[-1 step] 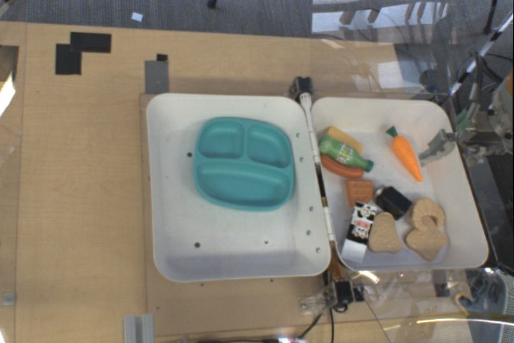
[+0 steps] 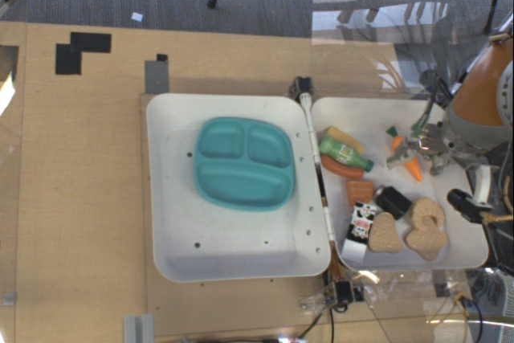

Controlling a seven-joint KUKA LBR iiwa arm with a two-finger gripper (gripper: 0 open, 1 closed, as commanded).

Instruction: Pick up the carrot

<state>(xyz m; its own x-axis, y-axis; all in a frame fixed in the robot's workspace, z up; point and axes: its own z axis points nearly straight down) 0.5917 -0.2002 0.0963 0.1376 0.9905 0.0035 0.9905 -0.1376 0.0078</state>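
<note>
The carrot [image 2: 413, 168] is a small orange cone with a green top [image 2: 391, 130]. It lies in the right bin [image 2: 474, 257], toward that bin's upper middle. My gripper [image 2: 416, 160] hangs low right over it, and its grey body hides the carrot's middle. The two fingers [image 2: 396, 160] stand apart on either side of the orange tip, so the gripper is open around the carrot. The carrot still rests on the bin floor.
Left of the carrot lie a green bottle [image 2: 347, 154], a yellow piece [image 2: 345, 139] and a red sausage [image 2: 341, 169]. Below it are an orange block [image 2: 360, 190], a black object [image 2: 393, 201], a milk carton [image 2: 361, 222] and tan biscuits [image 2: 426, 227]. A teal divided plate [image 2: 243, 163] sits in the left bin [image 2: 173, 253].
</note>
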